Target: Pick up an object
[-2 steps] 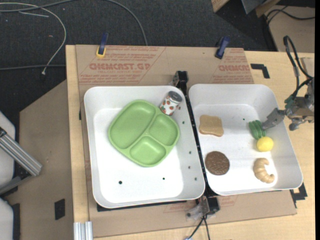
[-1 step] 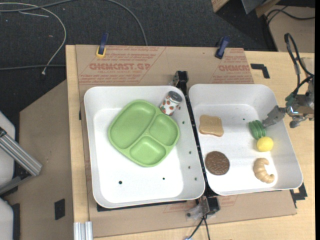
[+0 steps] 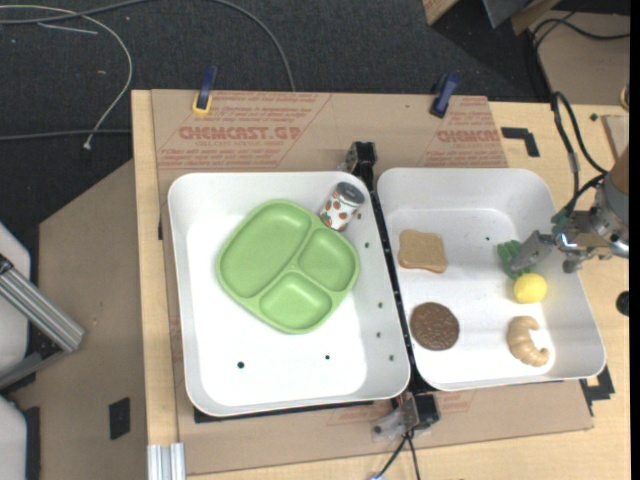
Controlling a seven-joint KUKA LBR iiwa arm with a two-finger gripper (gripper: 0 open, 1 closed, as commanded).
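Croissant (image 3: 527, 340): it lay in the right bin (image 3: 470, 198), at about 5 o'clock of the bin, nearest to the camera.
Brown round cookie (image 3: 435, 325): at 7 o'clock of the same bin.
Toast slice (image 3: 422, 251): at 9 o'clock, above the cookie.
Yellow ball (image 3: 530, 288): at 3 o'clock, just above the croissant.
Green object (image 3: 517, 256): just above the ball, near the right wall.
Gripper (image 3: 540, 248): it was just beside the green object; I cannot tell how its opening stood.
Left bin (image 3: 280, 383): it carried a green divided plate (image 3: 288, 265).
Small cup (image 3: 342, 205): at 1 o'clock of the plate, tilted.
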